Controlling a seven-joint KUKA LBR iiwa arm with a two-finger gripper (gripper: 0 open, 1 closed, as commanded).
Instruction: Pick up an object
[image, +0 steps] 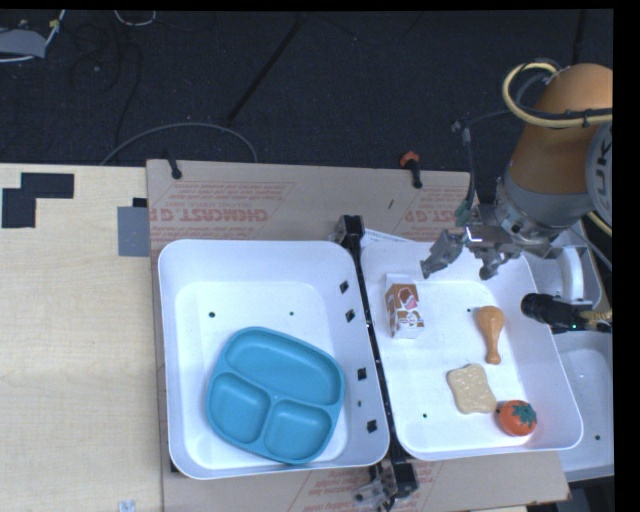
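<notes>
The right bin (440, 440) holds a small white carton with a brown print (404, 309), a tan drumstick (490, 330), a slice of toast (471, 389) and an orange-red tomato with a green top (516, 418). My gripper (466, 259) hangs over the bin's far edge, above and to the right of the carton. Its two grey fingers are spread apart with nothing between them.
The left bin (190, 290) carries a blue divided plate (275, 394). A black divider (362, 340) runs between the two bins. Brown cardboard lies under both, and dark floor with cables lies beyond.
</notes>
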